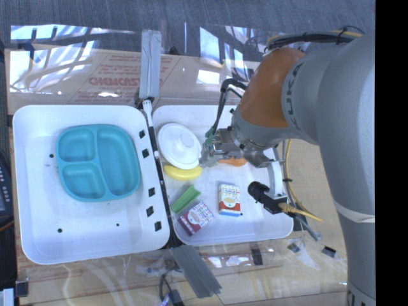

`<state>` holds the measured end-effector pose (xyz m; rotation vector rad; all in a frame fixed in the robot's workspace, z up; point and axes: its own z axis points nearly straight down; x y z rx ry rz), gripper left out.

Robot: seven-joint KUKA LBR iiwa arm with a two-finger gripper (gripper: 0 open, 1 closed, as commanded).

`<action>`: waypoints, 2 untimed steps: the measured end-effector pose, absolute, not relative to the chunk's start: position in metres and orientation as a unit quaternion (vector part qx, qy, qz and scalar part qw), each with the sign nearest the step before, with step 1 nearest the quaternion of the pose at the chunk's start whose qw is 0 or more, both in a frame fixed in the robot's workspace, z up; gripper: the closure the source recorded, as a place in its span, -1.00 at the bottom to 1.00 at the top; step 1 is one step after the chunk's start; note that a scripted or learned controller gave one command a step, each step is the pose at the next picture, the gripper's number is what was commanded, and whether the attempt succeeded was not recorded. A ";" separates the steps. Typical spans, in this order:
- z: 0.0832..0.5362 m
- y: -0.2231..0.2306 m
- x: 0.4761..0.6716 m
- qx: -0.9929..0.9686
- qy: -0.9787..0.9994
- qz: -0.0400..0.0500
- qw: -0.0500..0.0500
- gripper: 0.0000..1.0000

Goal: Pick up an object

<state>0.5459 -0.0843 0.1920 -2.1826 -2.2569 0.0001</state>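
Observation:
My gripper (211, 152) is low in the right bin (274, 231), at the right edge of a white round lid-like dish (178, 143). Just below the dish lies a yellow object (182, 172). An orange piece (233, 162) pokes out from under the wrist on the gripper's right. Toward the front of the bin lie a green piece (185, 199), a small red and white box (196, 218) and an orange and white carton (229, 199). The big grey arm with its orange band (271, 91) hides the bin's back right part.
The left bin (32, 222) holds a blue divided plate (98, 161). A black divider with clips (153, 177) runs between the bins. A black part with cables (266, 197) hangs off the arm over the right bin's right side. Cardboard (95, 75) lies behind the bins.

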 end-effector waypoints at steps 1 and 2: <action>0.191 -0.085 0.545 -0.696 -0.718 0.001 0.002 -1.00; 0.098 -0.135 0.537 -0.717 -0.697 0.003 0.004 -1.00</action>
